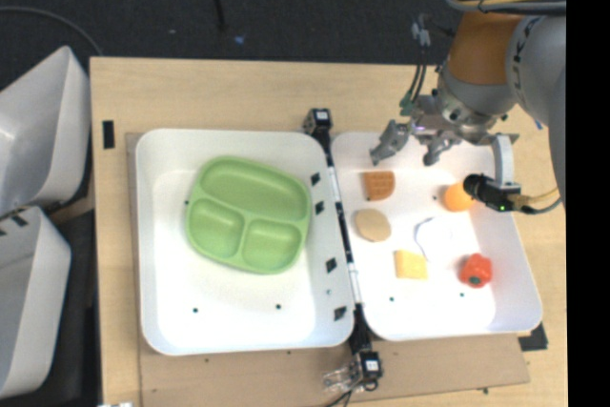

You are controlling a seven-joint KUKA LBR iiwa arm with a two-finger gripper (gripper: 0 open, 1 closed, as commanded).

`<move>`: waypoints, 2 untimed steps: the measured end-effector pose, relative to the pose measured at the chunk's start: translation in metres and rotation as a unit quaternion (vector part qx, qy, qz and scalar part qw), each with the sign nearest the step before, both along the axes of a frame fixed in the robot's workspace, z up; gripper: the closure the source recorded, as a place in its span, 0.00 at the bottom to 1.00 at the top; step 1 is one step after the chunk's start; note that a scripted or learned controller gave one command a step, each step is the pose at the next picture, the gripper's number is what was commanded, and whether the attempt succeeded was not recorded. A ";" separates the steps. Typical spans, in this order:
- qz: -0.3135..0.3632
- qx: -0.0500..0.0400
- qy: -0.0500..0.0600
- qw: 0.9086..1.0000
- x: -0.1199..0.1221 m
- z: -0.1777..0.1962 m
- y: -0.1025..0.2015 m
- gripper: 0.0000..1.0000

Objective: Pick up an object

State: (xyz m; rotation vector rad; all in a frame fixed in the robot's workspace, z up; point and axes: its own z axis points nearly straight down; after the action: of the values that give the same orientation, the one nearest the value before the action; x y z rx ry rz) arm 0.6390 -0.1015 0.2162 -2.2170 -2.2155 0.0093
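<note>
Dark floor surrounds a pale wooden surface (114, 100) that carries two shallow white bins side by side. At the far left edge, off the surface, sit two white plastic tubs (33, 157).

Inside the left bin (162, 310) lies a green divided plate (248, 215), with three hollows, set slightly toward the bin's upper middle.

On the floor of the right bin (515, 300) several small things lie well apart from each other: a brown block (378, 185) near the upper left, a tan oval piece (373, 225) just below it, a yellow wedge (411, 265) lower down, a red pepper-like toy (476, 270) toward the lower right, and an orange ball (457, 196) at the right, just beside a black fitting (491, 193) that hangs off the arm. A thin bluish wire-like scrap (422, 229) lies between the tan piece and the red toy.

Reaching in from the right, the grey arm with its orange band (496, 10) comes down over the upper part of the right bin. Its hand (417, 143) hangs above the bin's far edge, the two fingers spread apart with nothing between them. One fingertip (389, 146) points down toward the brown block, which sits just below it and apart from it.
</note>
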 end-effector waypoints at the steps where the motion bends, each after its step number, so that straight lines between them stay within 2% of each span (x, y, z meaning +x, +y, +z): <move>1: 0.001 0.000 -0.006 1.000 0.002 0.006 0.000 0.00; 2: 0.000 -0.001 -0.003 1.000 0.011 -0.051 -0.006 0.00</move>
State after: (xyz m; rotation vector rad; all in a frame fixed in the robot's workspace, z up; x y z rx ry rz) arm 0.6495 -0.1071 0.1656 -2.2228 -2.2193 0.0046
